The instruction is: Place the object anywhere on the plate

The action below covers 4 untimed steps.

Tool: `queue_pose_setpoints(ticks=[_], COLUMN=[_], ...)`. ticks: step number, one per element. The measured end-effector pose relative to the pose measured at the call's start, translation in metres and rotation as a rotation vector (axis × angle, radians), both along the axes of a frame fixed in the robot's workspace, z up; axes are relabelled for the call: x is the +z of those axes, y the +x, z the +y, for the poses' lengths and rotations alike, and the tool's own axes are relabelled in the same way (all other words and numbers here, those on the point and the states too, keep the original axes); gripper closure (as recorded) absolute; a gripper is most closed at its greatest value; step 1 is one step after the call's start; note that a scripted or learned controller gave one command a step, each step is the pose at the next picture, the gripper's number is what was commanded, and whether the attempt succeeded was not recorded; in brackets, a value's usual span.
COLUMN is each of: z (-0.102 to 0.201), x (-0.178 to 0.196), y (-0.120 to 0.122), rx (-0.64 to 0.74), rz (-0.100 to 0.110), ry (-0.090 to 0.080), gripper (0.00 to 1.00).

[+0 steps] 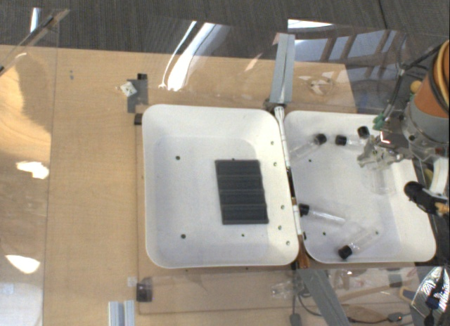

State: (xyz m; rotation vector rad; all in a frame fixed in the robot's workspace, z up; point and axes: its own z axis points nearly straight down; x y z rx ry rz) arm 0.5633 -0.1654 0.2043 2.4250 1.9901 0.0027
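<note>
Your gripper (376, 150) is hovering over the right bin (422, 247) among clear tubes (355, 240); can't tell its grip. Dark plate (241, 191) is sitting in the left bin (162, 233).

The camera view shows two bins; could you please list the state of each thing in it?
Dark plate: flat in the left bin, nothing on it.
Clear vials with black caps: lying scattered in the right bin.
Gripper: over the right bin's far side.
</note>
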Motion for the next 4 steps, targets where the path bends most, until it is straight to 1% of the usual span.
queue_pose_setpoints(ticks=[1,2,3,4], z=[0.090,0.170,0.212,0.281], x=[-0.020,0.050,-0.021,-0.009], y=[0.023,0.001,-0.012,-0.005], rx=[-0.084,-0.525,-0.607,-0.601], rz=[0.002,0.000,0.005,0.003], ry=[0.003,0.005,0.004,0.005], gripper=[1.00,1.00,1.00,1.00])
